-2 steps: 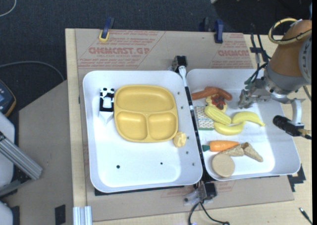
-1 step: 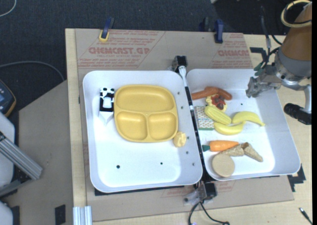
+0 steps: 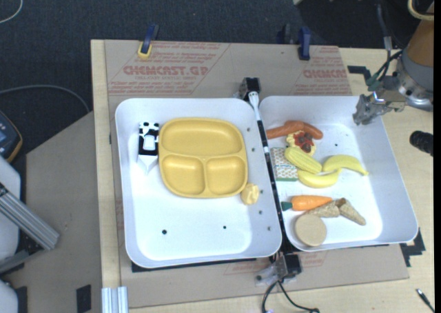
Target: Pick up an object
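Observation:
The right bin (image 3: 386,187) holds toy food: a red-orange sausage (image 3: 295,128), a corn cob (image 3: 303,160), a yellow banana (image 3: 331,170), a carrot (image 3: 310,202), a round tan cookie (image 3: 310,230) and a brown cone-like piece (image 3: 348,211). A small red and yellow item (image 3: 302,141) lies beside the sausage. My gripper (image 3: 366,110) hangs over the bin's far right corner, above and right of the food, with nothing seen between its fingers.
The left bin (image 3: 138,229) carries a yellow divided plate (image 3: 203,156), a black and white toy (image 3: 148,140) at its left and a small yellow piece (image 3: 250,194) by the divider. Clamps (image 3: 145,45) hold the board's far edge.

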`<state>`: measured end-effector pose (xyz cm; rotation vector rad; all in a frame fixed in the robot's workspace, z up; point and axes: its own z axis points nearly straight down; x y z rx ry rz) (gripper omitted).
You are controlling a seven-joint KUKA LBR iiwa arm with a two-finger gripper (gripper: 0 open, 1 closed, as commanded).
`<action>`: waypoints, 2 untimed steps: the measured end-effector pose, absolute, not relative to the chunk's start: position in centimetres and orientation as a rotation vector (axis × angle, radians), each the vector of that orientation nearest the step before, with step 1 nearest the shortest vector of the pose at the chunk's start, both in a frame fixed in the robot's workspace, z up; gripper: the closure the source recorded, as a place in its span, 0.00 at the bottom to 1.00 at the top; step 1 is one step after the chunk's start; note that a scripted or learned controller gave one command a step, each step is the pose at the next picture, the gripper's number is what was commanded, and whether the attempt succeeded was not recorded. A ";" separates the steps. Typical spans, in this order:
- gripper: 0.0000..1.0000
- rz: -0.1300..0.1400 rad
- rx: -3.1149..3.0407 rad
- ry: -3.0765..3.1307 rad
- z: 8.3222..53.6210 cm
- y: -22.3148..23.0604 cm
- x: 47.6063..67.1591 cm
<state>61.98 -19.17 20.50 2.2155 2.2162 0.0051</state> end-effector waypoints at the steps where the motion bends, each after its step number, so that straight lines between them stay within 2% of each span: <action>1: 1.00 0.004 2.217 2.218 22.7 -19.2 62.1; 2: 1.00 0.001 2.218 2.228 22.5 -14.8 62.0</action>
